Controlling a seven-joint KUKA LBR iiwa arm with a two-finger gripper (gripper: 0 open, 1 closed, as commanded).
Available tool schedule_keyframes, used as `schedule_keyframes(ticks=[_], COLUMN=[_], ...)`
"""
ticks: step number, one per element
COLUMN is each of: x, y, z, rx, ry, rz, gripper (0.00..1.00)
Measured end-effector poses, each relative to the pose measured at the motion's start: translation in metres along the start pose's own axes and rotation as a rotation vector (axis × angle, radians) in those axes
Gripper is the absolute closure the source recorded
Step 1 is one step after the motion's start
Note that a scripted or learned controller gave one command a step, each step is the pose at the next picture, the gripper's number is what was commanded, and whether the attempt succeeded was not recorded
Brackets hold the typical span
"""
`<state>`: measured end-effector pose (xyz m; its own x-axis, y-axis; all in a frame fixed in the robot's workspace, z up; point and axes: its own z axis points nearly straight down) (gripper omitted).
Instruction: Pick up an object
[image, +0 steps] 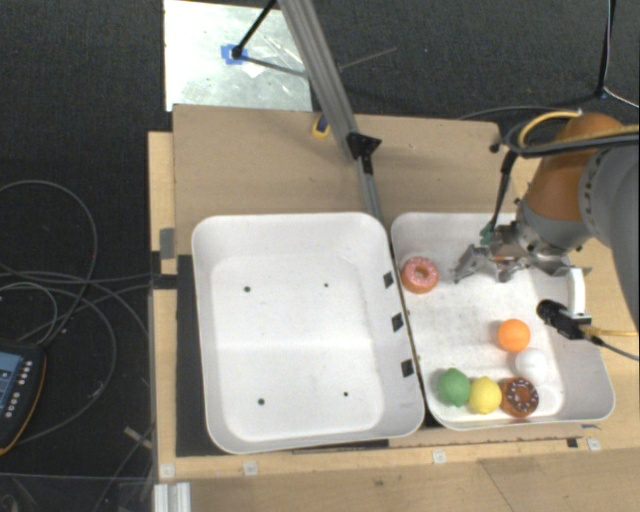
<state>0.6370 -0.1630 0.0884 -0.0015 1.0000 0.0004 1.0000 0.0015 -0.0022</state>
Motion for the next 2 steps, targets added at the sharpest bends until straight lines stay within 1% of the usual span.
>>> schedule_keyframes(ticks=[1,2], x=[-0.001,-0.002], y=[0.002,0.002], z=[-0.014,-0.058], rx=[-0.007,-0.008], ry=[-0.001,-0.001], rz=[0.000,-0.001], gripper=[1.00,1.00])
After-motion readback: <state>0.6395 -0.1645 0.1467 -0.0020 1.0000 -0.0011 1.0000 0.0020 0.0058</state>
